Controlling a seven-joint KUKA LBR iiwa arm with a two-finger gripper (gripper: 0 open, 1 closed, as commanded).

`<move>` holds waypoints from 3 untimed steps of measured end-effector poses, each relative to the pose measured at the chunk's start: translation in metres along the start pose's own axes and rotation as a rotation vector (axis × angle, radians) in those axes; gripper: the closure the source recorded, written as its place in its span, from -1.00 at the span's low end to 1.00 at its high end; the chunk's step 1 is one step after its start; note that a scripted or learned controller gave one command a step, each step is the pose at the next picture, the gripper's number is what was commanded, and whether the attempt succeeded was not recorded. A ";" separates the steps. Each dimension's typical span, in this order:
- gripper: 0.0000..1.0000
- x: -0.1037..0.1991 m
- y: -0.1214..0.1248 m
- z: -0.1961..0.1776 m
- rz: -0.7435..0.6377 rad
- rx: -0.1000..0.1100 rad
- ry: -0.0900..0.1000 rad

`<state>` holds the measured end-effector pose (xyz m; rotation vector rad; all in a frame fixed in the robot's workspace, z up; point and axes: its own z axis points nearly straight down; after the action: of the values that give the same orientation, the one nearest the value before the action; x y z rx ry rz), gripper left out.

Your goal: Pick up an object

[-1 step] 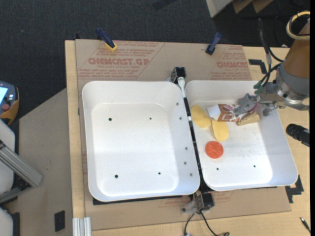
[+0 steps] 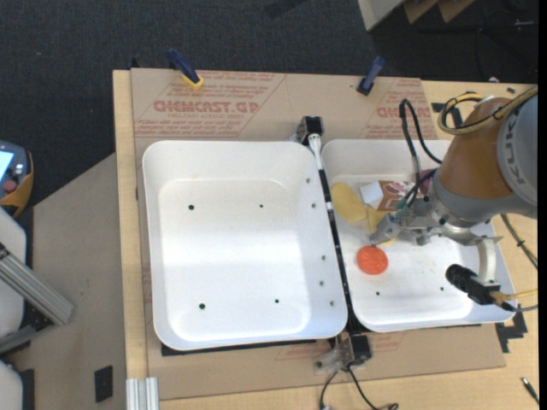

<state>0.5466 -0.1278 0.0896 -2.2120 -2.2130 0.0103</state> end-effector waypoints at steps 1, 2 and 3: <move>-1.00 0.014 0.063 0.004 -0.003 -0.018 -0.005; -1.00 -0.018 0.084 0.003 0.002 -0.018 -0.007; -1.00 0.024 0.112 0.004 0.013 0.030 -0.016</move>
<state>0.6584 -0.1035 0.0842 -2.2190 -2.1911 0.0621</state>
